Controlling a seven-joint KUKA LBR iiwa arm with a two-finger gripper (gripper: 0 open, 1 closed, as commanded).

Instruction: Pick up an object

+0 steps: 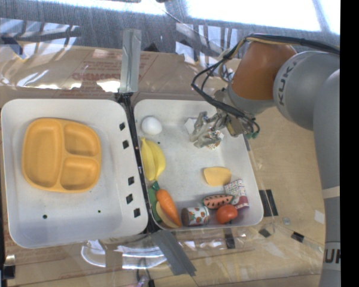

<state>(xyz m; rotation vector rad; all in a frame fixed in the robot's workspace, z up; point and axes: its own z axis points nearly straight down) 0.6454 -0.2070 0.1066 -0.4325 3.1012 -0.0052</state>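
Camera view shows two shallow white bins side by side, and the pincer [206,130] hangs over the upper part of the right bin [185,166], close to the bin floor. Its metal parts are small and shiny here, so I cannot tell if it is spread or pressed together, and I see no object between them.

Left of the pincer, near the divider, lies a white egg [151,125]. Below the egg and lower left of the pincer lies a yellow banana [152,158]; its long axis runs from the top to the bottom of the view, along the divider. Further down is an orange carrot [168,207], slanted, with its green end toward the banana and its tip toward the lower edge.

Just below the pincer lies a yellow wedge-like piece [217,176]. Under it, along the lower wall, are a small can [195,216] lying on its side, a red tomato [226,213], a small strawberry-like piece [218,200] and a little printed packet [237,192], all close together.

Far left of the pincer, the left bin [60,220] holds a yellow divided plate [61,154] with three compartments.
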